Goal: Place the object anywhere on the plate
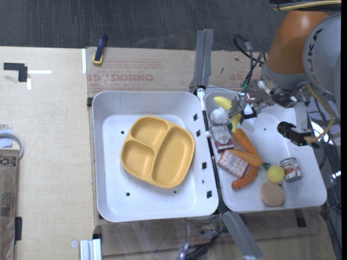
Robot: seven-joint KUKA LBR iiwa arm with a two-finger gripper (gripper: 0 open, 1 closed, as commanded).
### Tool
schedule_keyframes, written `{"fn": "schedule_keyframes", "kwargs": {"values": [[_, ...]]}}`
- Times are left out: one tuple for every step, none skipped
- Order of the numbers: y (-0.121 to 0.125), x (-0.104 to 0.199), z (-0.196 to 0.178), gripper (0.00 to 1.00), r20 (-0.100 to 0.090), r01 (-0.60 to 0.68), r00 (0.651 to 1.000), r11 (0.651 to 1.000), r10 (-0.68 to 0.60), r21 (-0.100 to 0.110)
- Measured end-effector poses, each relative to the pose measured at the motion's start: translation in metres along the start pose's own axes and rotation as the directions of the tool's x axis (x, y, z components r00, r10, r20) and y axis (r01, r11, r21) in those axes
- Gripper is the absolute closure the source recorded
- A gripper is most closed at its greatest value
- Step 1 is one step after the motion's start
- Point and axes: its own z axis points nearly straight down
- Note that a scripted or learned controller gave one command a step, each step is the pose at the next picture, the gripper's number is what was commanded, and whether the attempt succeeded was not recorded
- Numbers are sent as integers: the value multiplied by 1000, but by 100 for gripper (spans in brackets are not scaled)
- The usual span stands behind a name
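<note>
Reaching in from the right, the grey arm with its orange band [290,37] hangs over the far left corner of the right white bin [303,199], its jaws [237,110] low among the clutter there; whether they are spread or pressed together I cannot tell, since cables and the wrist hide them. Just beside them lie a yellow banana-shaped toy [222,102] and a small white ball [218,114], either of which could be the object to move. Nearer sit a small red-and-white packet [221,136], two orange carrot toys [245,142], a red-and-white box [233,164], a yellow lemon-like ball [275,174], a small can [291,169] and a tan round disc [272,194]. The yellow three-compartment plastic plate [157,151] rests in the middle of the left white bin [108,199], well apart from all of them and bare. To do this step well, I judge the descent should centre on one item alone, clear of its neighbours, and the lift should rise high enough to pass the bins' shared rim before travelling left.
</note>
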Motion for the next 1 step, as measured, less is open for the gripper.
{"fn": "schedule_keyframes", "kwargs": {"values": [[-88, 55, 1, 100, -1, -4, 1000, 1000, 4, 2]]}}
